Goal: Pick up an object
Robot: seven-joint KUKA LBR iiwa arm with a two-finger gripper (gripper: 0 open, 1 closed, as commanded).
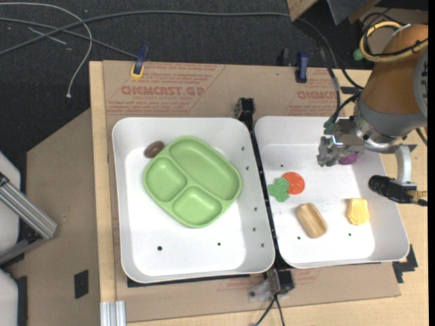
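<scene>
My gripper [333,152] hangs over the upper middle of the right bin [380,246]. A small purple object [349,158] peeks out right beside its fingers; whether it is held cannot be made out. Below and left of the gripper lies an orange-red toy with green leaves [287,185]. A tan bread-like piece [311,220] sits lower in the bin, and a yellow corn-like piece [358,210] lies to its right.
The left bin [136,250] holds a green divided plate [192,180] and a small brown object [155,149] at the plate's upper left. A black clamp [245,106] sits between the bins' top edges. Cables trail behind the bench.
</scene>
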